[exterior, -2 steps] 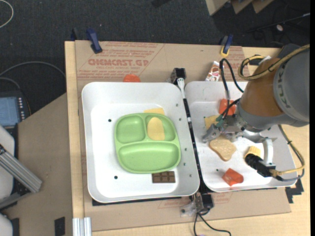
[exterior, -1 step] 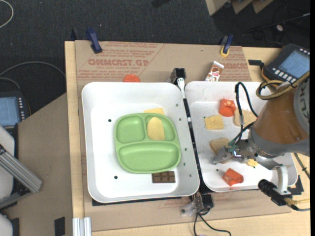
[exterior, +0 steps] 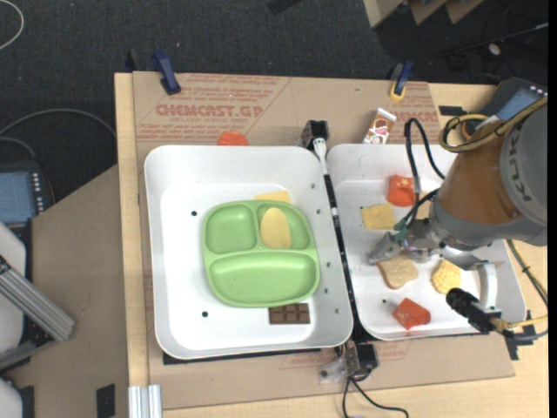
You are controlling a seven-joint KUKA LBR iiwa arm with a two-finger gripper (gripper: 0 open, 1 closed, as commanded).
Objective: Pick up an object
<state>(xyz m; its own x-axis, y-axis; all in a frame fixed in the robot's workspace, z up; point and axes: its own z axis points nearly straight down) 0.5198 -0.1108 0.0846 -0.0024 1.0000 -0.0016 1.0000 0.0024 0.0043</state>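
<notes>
- White bins sit side by side on the cardboard-topped bench; seen from above, my grey arm (exterior: 487, 190) comes in from the right over the right bin (exterior: 365, 316).
- My gripper (exterior: 389, 249) hangs low near the middle of that bin — whether it is open or closed I cannot tell, and nothing shows in its grasp.
- Around it lie a red piece (exterior: 401, 190) at the far side, a tan cracker (exterior: 378, 217) just left of it, a bread slice (exterior: 399, 273) just beside the gripper on its near side, a yellow waffle piece (exterior: 446, 276) to the right, and a red block (exterior: 412, 313) nearest.
- Left bin (exterior: 165, 233): a green divided plate (exterior: 259, 252) holding a pale yellow piece (exterior: 275, 227) in its far-right compartment — a chocolate bar (exterior: 289, 314) lies just near of the plate.
</notes>
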